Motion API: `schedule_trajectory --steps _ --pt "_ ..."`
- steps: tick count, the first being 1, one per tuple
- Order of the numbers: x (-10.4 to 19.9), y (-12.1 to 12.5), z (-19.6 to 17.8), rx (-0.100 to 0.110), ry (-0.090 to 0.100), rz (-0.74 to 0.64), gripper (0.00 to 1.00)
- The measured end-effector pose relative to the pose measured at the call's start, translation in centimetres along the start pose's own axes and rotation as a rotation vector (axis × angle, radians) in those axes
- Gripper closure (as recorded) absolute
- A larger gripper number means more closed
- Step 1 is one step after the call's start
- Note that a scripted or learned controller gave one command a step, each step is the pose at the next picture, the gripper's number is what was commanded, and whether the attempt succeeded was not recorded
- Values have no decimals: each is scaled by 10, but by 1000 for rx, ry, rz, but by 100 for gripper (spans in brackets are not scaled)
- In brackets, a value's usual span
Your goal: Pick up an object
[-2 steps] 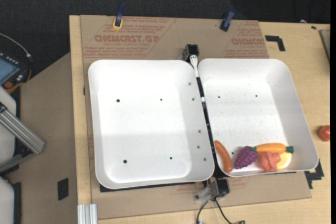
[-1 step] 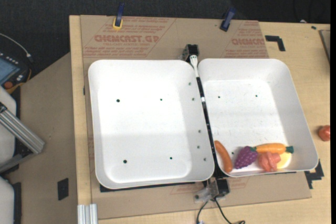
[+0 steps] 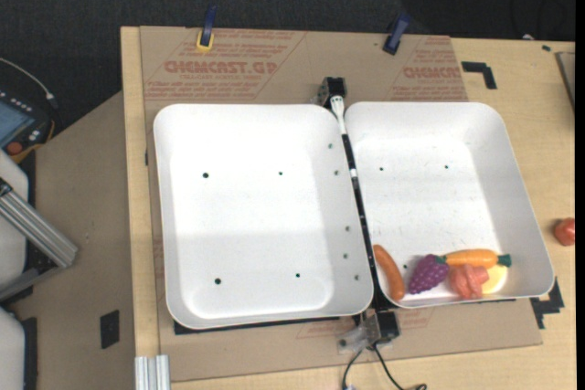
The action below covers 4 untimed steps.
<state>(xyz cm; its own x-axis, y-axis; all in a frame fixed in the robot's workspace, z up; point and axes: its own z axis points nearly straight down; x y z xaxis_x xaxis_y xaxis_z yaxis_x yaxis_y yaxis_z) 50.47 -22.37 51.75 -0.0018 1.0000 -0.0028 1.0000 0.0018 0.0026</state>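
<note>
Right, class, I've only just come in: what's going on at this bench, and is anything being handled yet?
Nothing is being handled at this moment. Two shallow white bins sit side by side on a brown board. The right bin holds a small cluster of toy food along its near edge: a hot dog, purple grapes, a carrot and a red piece. The left bin shows bare white floor. A small red object lies on the board outside the bins.

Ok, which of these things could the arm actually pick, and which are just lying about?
Pickable, in the right bin, near corner:
- orange sausage-like piece
- purple grapes
- carrot
- red piece
- yellow piece

Lying about:
- left bin
- clamps on the cardboard's far edge
- red object outside the bins
</note>
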Motion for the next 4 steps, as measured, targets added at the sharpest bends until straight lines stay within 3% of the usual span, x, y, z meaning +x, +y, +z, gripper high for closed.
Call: schedule_trajectory --steps 1,2,4 --pt "0 25 14 2 2 0 100" --pt "-1 -27 -21 -4 -1 3 100" --pt "0 10 12 5 3 0 100"
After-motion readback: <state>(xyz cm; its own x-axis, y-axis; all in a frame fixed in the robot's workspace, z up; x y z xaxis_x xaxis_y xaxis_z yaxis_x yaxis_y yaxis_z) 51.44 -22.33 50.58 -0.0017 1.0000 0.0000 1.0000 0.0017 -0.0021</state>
